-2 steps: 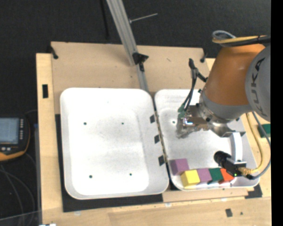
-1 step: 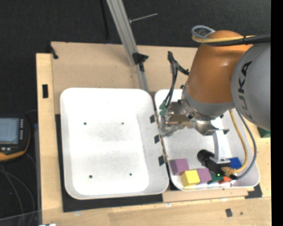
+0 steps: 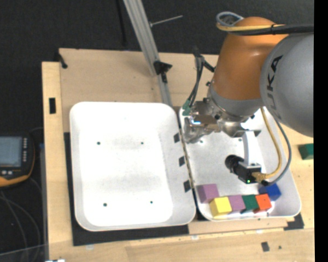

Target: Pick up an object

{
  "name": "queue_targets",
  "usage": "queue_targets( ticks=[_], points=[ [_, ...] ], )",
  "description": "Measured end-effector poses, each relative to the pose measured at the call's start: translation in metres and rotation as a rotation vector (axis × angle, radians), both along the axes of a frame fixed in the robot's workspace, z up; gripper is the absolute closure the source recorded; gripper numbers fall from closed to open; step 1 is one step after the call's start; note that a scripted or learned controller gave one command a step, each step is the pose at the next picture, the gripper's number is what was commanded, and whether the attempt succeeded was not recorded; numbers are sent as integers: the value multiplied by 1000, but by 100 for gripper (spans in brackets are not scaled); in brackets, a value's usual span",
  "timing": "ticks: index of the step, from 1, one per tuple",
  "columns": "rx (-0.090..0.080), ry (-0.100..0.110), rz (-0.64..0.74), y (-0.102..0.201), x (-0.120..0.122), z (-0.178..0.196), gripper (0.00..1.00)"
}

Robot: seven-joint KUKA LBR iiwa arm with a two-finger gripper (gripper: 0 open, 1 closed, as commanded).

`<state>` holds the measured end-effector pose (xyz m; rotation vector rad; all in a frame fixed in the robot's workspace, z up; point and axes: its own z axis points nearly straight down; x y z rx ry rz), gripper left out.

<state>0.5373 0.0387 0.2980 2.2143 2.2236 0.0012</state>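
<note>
Huddled against the near wall of the white bin [image 3: 217,162], closer to the camera than the gripper [image 3: 193,125] and off toward the arm's side, are 6 small blocks: yellow block [image 3: 221,206], mauve block [image 3: 236,202], green block [image 3: 250,202], orange block [image 3: 262,202], blue block [image 3: 273,191] and purple block [image 3: 208,191]. They look light, rigid and flat-sided, best pinched across 2 opposite faces. 5 touch in a row, so neighbours crowd each grasp; the purple block, closest to the gripper, seems freest. Whether the gripper is open or closed cannot be told. It hangs by the rim shared with the second bin [image 3: 126,162].
</note>
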Motion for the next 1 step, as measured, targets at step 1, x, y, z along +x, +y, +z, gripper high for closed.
queue_targets(
  ticks=[1],
  points=[
    [3,2,3,55,1,1,100]
  ],
)
